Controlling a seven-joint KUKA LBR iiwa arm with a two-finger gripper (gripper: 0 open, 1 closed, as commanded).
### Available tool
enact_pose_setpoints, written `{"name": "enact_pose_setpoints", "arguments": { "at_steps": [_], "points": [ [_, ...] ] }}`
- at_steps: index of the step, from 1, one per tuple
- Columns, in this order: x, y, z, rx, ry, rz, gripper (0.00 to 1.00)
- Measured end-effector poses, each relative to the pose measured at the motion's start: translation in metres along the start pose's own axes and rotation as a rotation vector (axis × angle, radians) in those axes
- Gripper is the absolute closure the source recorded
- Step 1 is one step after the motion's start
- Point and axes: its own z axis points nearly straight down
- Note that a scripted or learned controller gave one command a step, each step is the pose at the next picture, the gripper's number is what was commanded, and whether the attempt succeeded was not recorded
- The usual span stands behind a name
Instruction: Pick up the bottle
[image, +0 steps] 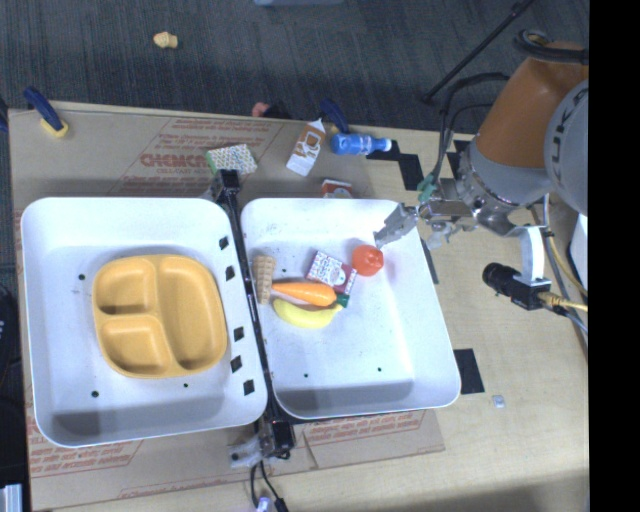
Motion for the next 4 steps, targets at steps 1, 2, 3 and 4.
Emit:
{"name": "enact_pose_setpoints", "arguments": {
  "at_steps": [1, 2, 3, 4],
  "points": [
    [0.001, 0.0, -0.01, 0.002, 0.001, -0.005, 1.0],
    [-0.022, -0.09, -0.015, 0.0, 0.0, 0.115, 1.0],
    [-0.013, -0.104, 0.075, 0.001, 0.001, -0.07, 1.0],
    [-0.022, -0.104, 0.055, -0.001, 0.0, 0.3, 1.0]
  ]
}}
